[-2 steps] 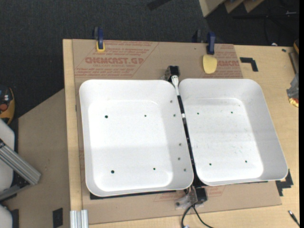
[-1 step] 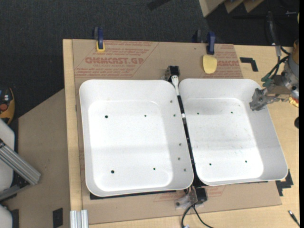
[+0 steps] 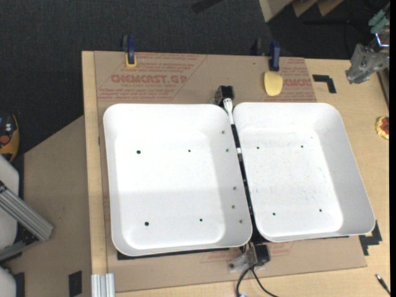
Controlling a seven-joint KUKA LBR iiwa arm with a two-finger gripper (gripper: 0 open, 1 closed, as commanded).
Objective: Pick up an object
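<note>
Two white bins (image 3: pixel 173 178) lie side by side; gripper (image 3: pixel 365 64), cropped at right, state unclear.

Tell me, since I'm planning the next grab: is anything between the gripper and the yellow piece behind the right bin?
Nothing visible. Between the gripper and the yellow piece lies bare board with a flat black mark; a blue clamp stands just behind the piece.

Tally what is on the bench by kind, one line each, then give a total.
White bins: 2, left bin and right bin
Blue clamps at the far edge: 2, left clamp and right clamp
Yellow pad by the right clamp: 1
Total: 5
</note>
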